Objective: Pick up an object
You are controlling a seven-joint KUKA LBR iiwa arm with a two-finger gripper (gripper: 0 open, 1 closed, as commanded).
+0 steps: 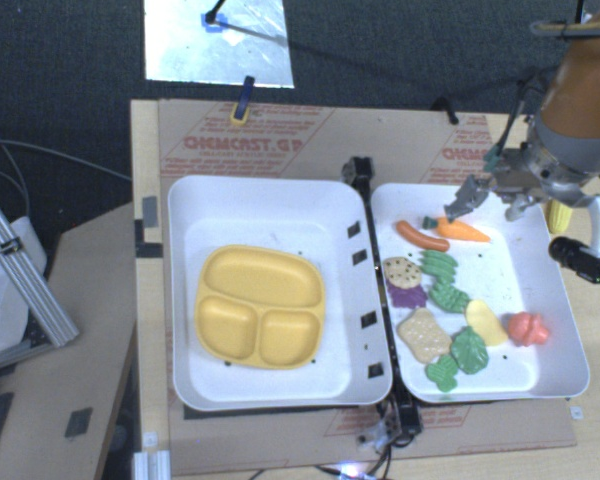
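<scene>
- While the arm (580,98) leans in over the right bin (555,308), the gripper (490,200) hangs just above the carrot's (463,231) far end, fingers spread, one grey finger (466,198) angled down toward it.
- Nothing sits between the fingers; whether that finger touches the carrot cannot be told.
- The carrot lies in the right bin, the sausage (421,235) just beside it toward the left bin.
- Nearer the camera than the carrot: cookie (402,269), green pieces (442,280), cracker (424,334), lemon-yellow piece (486,322), pink piece (526,328).
- Well apart from the carrot, the yellow divided plate (261,305) rests in the left bin (270,203).
</scene>
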